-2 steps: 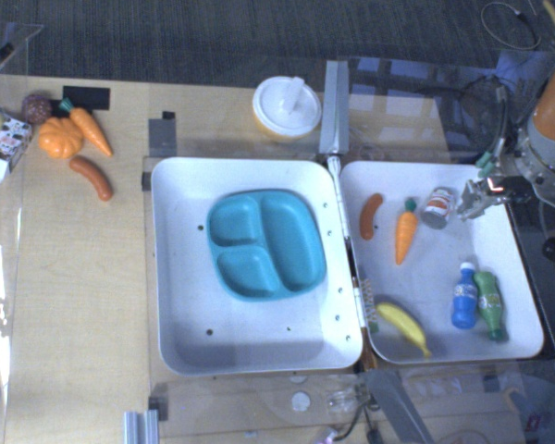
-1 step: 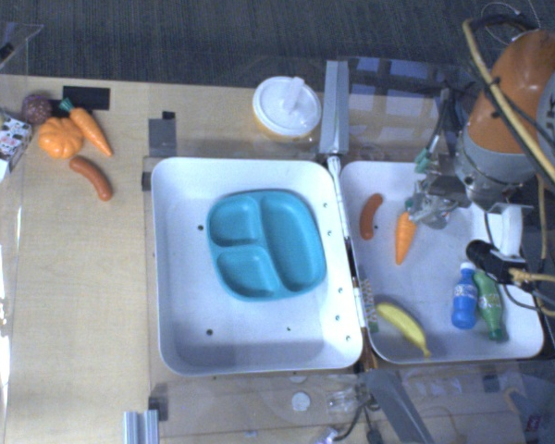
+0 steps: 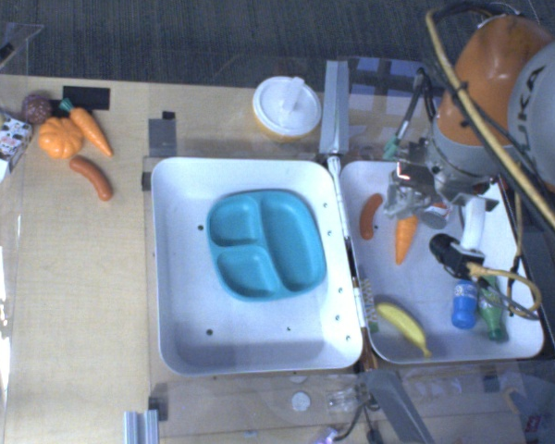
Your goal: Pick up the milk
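Note:
A small white carton with black patches (image 3: 4,142), which looks like the milk, lies on the bench at the far left edge, outside both bins. My gripper (image 3: 414,207) hangs over the back part of the right bin (image 3: 529,340), far from that carton. Right below the gripper lies an orange carrot (image 3: 404,240), pointing toward the front. A red sausage (image 3: 370,215) lies just left of it. I see nothing held in the gripper.
The right bin also holds a banana (image 3: 402,326), a blue can (image 3: 463,306) and a green bottle (image 3: 493,320). The left bin (image 3: 180,340) holds a blue divided plate (image 3: 264,244). A pumpkin (image 3: 59,138), carrot (image 3: 94,130) and sausage (image 3: 92,178) lie on the bench's left; a white lidded cup (image 3: 287,106) stands at the back.

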